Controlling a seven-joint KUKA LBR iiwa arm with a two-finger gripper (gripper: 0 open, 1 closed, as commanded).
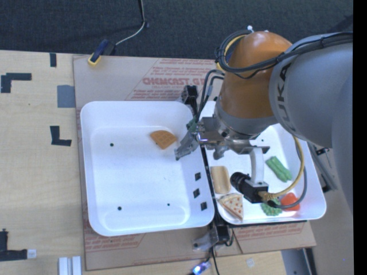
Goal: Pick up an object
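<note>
Arm point(269, 90) comes in from right of frame, orange wrist band over the seam between the two bins. Gripper point(186, 145) pokes out at frame centre, over the right part of the left bin point(103, 211). Finger state: cannot tell, the tip is small, dark and partly under the wrist. Nothing visible held.

Nearest object: waffle point(163, 138), tan flat piece in upper middle of left bin, lying on the bin floor. It sits just left and slightly up-frame of the gripper tip, near but apart as far as the slant view shows; height gap can't be judged. Long axis of waffle roughly left-right in frame, slightly tilted down to the right. So the coming move likely turns on a short shift left plus descent, fingers closing across the short, up-down side.

Right bin point(312, 211) holds other items, all lower right of the gripper and partly under the arm: bread point(220, 178) near the divider, sandwich wedge point(232, 206) below it at bottom edge, green piece point(278, 168) toward right, red and green bits point(282, 204) at lower right. These are farther off and behind the wrist.

Judgement: pick not yet made; waffle is the likely target. It is thin and flat, so fingers may slide over it or pinch the bin floor.
</note>
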